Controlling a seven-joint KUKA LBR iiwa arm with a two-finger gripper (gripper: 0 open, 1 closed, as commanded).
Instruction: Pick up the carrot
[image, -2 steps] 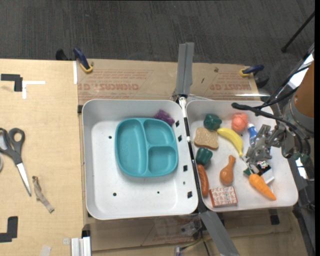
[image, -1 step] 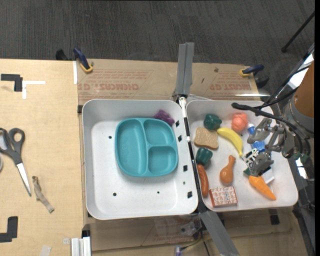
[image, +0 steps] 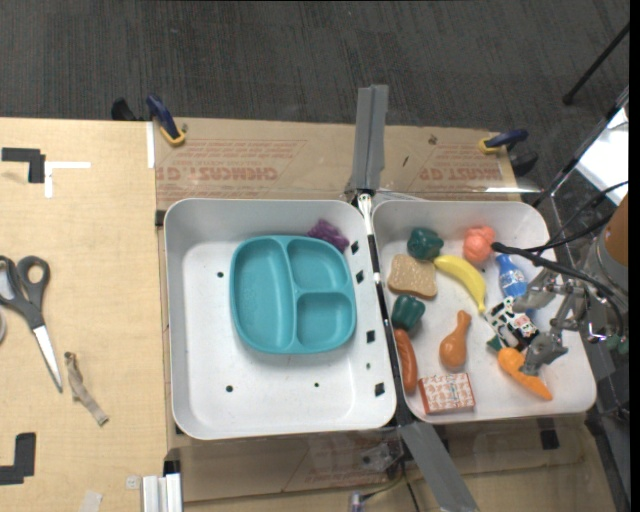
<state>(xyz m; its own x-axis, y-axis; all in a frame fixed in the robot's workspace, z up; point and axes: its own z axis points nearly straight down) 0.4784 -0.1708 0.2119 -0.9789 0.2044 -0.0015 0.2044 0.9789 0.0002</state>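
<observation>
The carrot (image: 526, 374) is a small orange piece with a green top, lying in the right bin (image: 575, 400) near its front right corner. My gripper (image: 540, 325) comes in from the right and hangs low just above and behind the carrot, open. One finger tip (image: 549, 352) sits right at the carrot's upper end; the other finger (image: 530, 297) is farther back by a blue bottle. Nothing is held between the fingers.
Close around the carrot are a black-and-white cow toy (image: 512, 323), a blue bottle (image: 510, 275), a drumstick (image: 456, 340), a banana (image: 466, 278) and a red box (image: 447, 393). The left bin (image: 190, 380) holds a teal divided plate (image: 295, 295).
</observation>
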